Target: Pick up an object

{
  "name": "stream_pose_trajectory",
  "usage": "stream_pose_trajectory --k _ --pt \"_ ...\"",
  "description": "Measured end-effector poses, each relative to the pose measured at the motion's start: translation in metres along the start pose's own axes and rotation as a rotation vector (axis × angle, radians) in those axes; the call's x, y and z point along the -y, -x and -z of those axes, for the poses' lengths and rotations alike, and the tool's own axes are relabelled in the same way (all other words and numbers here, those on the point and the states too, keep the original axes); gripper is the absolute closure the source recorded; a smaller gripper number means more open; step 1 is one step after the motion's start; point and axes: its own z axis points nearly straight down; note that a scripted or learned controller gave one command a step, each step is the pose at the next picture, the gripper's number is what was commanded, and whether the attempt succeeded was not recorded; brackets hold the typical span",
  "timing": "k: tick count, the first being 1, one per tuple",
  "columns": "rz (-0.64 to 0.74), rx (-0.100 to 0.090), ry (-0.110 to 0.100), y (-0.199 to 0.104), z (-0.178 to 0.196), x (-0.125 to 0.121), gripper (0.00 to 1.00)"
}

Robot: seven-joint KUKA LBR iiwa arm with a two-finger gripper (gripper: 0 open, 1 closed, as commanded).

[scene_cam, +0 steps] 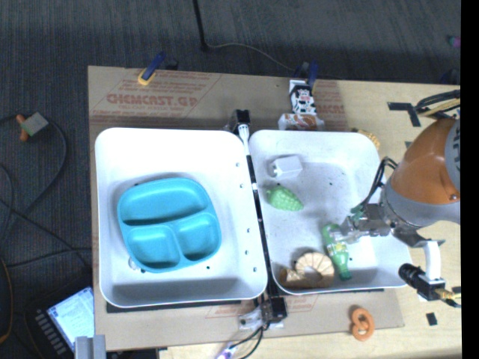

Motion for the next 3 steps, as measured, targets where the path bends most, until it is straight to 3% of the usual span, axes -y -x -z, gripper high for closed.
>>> stream_pose_trajectory --k 1,2,3 --pt "0.001 0.002 0.003 0.009 0.094 -0.052 1.00" --pt "0.001 0.002 0.001 0.009 0.093 -0.052 0.00" --pt "0.003 -0.002 0.001 0.035 -0.027 -0.036 0.00"
